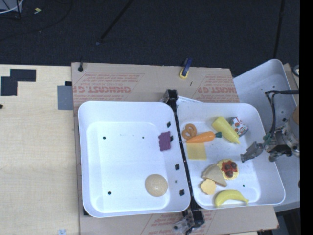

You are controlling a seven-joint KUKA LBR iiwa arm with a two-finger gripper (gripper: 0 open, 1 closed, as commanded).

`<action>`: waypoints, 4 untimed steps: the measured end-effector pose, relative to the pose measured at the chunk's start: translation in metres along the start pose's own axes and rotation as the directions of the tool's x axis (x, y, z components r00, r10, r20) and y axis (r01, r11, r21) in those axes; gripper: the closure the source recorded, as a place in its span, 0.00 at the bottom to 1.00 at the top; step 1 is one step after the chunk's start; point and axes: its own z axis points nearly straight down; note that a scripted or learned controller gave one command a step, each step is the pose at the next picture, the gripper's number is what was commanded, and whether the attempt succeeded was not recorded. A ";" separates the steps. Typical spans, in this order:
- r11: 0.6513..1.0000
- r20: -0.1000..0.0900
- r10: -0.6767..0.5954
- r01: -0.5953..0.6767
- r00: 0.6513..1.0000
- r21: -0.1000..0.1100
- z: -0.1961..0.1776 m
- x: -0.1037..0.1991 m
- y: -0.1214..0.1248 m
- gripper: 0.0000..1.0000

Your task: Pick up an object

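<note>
My gripper (264, 153) hangs at the right rim of the right bin (266, 126), with its fingers spread and nothing between them. One grey fingertip (249, 153) reaches in over the bin floor, a little right of a berry tart (229, 169). The right bin also holds a pretzel (189, 130), a carrot (200, 137), a yellow bottle-shaped toy (226, 129), a small red and white can (239, 126), a yellow cheese square (197, 152), a bread wedge (214, 173), a small cheese piece (208, 186) and a banana (231, 197).
The left bin (98, 131) holds a purple block (165, 141) against its right wall and a beige ball (156, 185) near its front. A black divider (180, 146) runs between the bins. Brown cardboard (127, 84) lies under both.
</note>
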 end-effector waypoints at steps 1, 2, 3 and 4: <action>1.000 -0.001 -0.006 0.006 1.000 -0.001 0.045 0.055 0.059 0.00; 1.000 0.000 -0.006 0.006 1.000 -0.004 0.126 0.101 0.137 0.00; 1.000 0.000 0.005 -0.005 1.000 -0.009 0.125 0.033 0.080 0.00; 1.000 -0.002 0.002 -0.002 1.000 -0.008 0.114 0.035 0.081 1.00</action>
